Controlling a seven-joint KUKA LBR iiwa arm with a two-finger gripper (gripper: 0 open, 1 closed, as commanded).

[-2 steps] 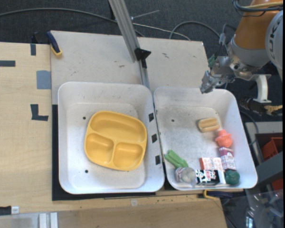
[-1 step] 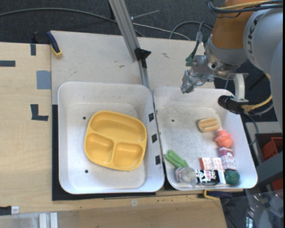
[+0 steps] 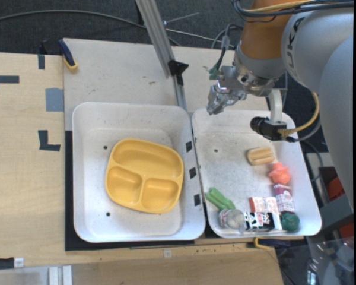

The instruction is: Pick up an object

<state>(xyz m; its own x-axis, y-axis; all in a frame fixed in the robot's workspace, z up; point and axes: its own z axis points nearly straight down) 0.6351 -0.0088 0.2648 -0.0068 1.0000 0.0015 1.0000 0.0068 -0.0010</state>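
My gripper hangs over the far left corner of the right bin, with nothing visible between its fingers. The objects lie well away from it, along that bin's right and near sides: a tan bread roll, a pink toy, a small labelled can, a red-and-white carton, a black-and-white carton, a green ball, a grey can and a green vegetable.
The left bin holds a yellow divided plate. A metal pole slants down to a black clamp at the bins' far edge. A black cable fitting hangs at the right bin's far right.
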